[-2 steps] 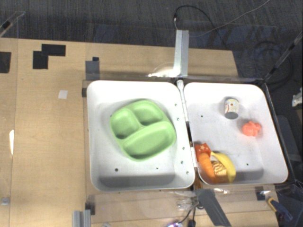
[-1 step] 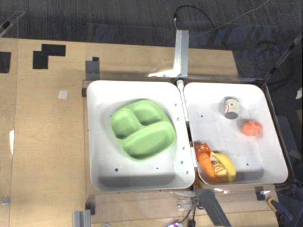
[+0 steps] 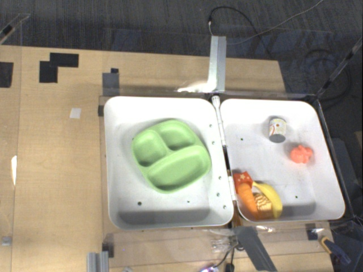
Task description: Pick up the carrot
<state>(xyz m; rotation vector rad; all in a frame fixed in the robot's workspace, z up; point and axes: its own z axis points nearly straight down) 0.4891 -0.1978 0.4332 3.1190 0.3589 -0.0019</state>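
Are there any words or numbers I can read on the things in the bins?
None can be read.
The small can in the right bin has a red mark on its label, too blurred to read.
The red packet beside the carrot and banana has pale spots, too small to tell.

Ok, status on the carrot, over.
Carrot lying in right bin, near-left corner. Banana pressed along its right side, red-and-white item touching its far end. Green plate in left bin.

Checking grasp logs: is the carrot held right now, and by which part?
Nothing is held. The carrot lies in the right bin, against the banana.
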